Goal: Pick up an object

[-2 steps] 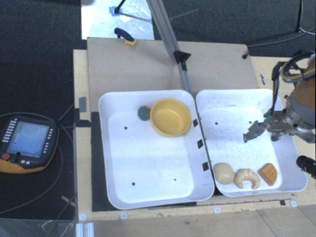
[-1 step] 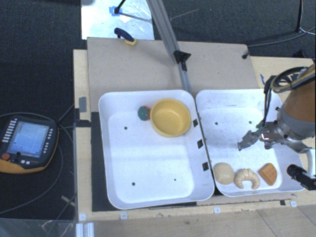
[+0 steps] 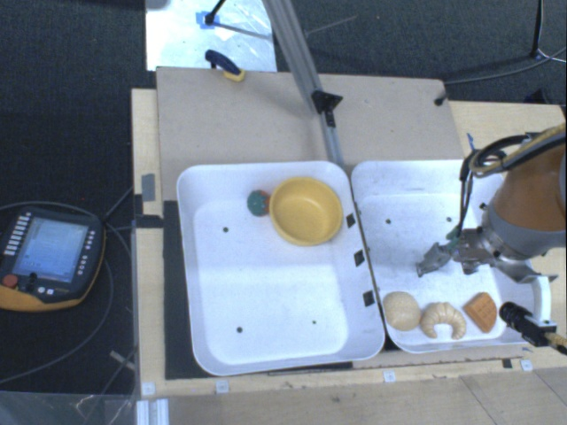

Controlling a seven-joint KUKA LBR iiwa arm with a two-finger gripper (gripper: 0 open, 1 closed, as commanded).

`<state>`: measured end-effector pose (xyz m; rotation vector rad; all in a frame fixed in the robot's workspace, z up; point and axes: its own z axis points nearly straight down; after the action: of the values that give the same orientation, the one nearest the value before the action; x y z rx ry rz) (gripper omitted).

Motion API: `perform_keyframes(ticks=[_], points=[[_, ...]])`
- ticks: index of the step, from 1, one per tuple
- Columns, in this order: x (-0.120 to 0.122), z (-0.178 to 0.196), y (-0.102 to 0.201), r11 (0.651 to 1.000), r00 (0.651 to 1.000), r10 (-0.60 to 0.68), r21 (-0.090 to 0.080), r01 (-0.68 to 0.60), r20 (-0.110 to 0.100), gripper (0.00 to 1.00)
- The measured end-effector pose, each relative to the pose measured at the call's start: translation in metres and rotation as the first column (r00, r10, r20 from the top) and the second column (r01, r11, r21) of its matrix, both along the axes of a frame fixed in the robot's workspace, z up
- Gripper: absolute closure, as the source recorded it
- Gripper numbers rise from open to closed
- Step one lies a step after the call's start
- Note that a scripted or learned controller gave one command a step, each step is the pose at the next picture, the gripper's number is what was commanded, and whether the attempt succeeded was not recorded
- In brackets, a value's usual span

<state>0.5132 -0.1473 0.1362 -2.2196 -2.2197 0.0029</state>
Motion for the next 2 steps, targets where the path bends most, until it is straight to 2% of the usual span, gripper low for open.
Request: perform_keyframes(ticks=[1,2], points=[[0.001,0.012,0.000,1.000,1.000,0.000,-0.001,0.000,0.005,1.00],[0.001,0.074,0.004,1.000,1.000,0.001,-0.001,-0.001,0.009,1.00]])
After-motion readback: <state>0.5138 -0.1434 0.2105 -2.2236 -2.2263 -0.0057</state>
